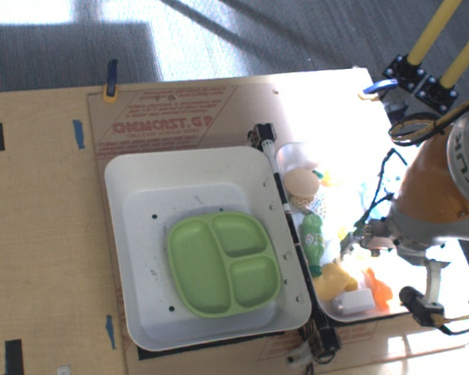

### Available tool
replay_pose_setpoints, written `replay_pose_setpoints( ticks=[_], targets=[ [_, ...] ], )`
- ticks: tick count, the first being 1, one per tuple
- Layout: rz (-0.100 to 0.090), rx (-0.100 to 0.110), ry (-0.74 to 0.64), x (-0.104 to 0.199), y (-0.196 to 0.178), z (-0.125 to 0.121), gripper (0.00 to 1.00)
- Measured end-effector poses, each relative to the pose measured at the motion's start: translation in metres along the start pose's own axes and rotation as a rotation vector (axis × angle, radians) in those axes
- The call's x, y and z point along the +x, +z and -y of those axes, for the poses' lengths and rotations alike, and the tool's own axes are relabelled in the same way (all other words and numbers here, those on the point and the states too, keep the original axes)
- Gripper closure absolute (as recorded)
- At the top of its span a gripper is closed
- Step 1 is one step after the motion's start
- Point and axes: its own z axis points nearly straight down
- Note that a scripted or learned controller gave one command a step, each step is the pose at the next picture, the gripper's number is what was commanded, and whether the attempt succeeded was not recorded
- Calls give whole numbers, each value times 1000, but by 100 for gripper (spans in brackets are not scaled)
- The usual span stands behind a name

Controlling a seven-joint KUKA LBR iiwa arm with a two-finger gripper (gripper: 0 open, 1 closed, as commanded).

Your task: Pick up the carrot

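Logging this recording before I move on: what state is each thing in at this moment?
green divided plate: upright, flat in the left bin, compartments bare.
carrot: lying in the right bin, not lifted, near its front edge.
green toy: lying by the divider.
yellow toy: resting beside the carrot.
arm: reaching over the right bin.

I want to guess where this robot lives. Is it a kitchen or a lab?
Probably a robot lab, not a kitchen. A grey and orange arm reaches over white bins on a cardboard-topped bench, with a green plate and toy-like food such as the carrot.
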Motion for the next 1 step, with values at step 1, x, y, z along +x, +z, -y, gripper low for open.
replay_pose_setpoints(
  ticks=[1],
  targets=[
    [-7, 16, -448, -26, -1, -1, 0]
  ],
)
